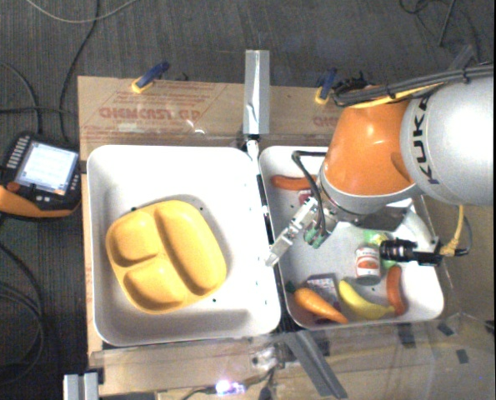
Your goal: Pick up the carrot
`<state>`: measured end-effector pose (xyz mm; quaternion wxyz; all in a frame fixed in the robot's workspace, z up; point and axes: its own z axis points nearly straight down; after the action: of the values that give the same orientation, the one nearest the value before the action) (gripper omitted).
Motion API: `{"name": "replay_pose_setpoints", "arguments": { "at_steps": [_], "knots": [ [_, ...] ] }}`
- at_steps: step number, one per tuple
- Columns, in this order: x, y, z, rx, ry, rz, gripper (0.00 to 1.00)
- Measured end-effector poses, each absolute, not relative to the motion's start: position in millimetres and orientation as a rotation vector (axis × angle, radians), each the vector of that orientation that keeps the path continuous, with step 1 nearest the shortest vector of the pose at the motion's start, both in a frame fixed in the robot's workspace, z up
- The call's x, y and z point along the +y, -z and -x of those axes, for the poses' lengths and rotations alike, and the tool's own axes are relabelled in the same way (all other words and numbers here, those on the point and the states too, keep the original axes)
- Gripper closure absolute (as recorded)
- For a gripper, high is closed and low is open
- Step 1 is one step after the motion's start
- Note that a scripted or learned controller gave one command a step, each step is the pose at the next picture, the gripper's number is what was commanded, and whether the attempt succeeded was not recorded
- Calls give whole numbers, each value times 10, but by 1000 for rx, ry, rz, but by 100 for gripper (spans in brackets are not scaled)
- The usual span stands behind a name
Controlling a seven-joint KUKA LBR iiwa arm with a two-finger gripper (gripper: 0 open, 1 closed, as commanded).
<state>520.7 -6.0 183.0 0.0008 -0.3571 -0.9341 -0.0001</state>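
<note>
Looking down at a slant, the camera view takes in 2 shallow white bins side by side on a cardboard-topped bench. The left bin (102,307) holds a yellow divided plate (166,254) w/ 3 compartments, sitting a bit rotated, near the bin's middle.

The right bin (431,302) is partly covered by the arm (414,152), which comes in from the right: grey body w/ black KUKA lettering, big orange band above the wrist. Below the band the gripper (293,236) hangs over the bin's left side, close to the wall btwn the 2 bins, angled down-left. Can't tell if it is spread or pinched; nothing visible in its grasp.

The carrot (317,303) lies at the near-left corner of the right bin, orange, tapering toward the right, apart from the gripper and nearer the camera. Just beside it on the right, touching or nearly so, is a banana (363,300). A red-orange piece (393,290) stands at the banana's right end. A small can (367,262) w/ red-and-white label sits just above the banana. Another orange-red item (293,182) peeks out at the bin's far-left, half hidden by the arm.

Outside the bins: a teach pendant (37,176) w/ lit screen lies on the floor left of the bench, 2 blue clamps (150,76) grip the bench's far edge.
</note>
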Motion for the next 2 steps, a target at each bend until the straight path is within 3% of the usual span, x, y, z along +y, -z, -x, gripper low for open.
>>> {"name": "replay_pose_setpoints", "arguments": {
  "at_steps": [1, 2],
  "knots": [
    [-587, -1836, -6323, -2896, -1, 1220, 0],
    [-592, -1940, -5276, -2933, -2, 1121, 0]
  ]
}}
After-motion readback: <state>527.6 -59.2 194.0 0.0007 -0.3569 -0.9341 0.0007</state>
